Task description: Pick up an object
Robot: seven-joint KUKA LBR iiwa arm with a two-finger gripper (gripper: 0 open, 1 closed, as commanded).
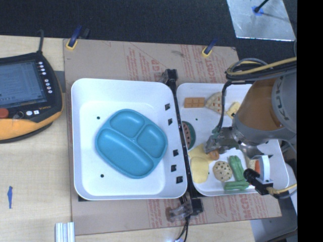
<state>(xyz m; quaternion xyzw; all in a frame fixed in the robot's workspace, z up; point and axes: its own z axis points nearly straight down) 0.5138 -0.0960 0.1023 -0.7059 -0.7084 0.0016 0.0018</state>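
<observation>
The right bin [201, 86] holds several toy food pieces: a brown cracker [194, 103], a waffle-like piece [214, 102], a watermelon slice [188, 135], a pale yellow piece [199, 168], a speckled cookie [221, 171], a green piece [235, 164] and another green one [236, 186]. My gripper [216, 145] hangs low in the middle of this bin, just above the yellow piece and a small orange piece [214, 156]. The grey and orange arm [262, 112] covers the bin's right part.
A blue divided plate [132, 143] lies in the left bin [81, 135]. A teach pendant [25, 97] rests on the bench at the far left. Black clips [170, 76] join the bins along their shared wall. A red and white piece [260, 166] lies by the arm.
</observation>
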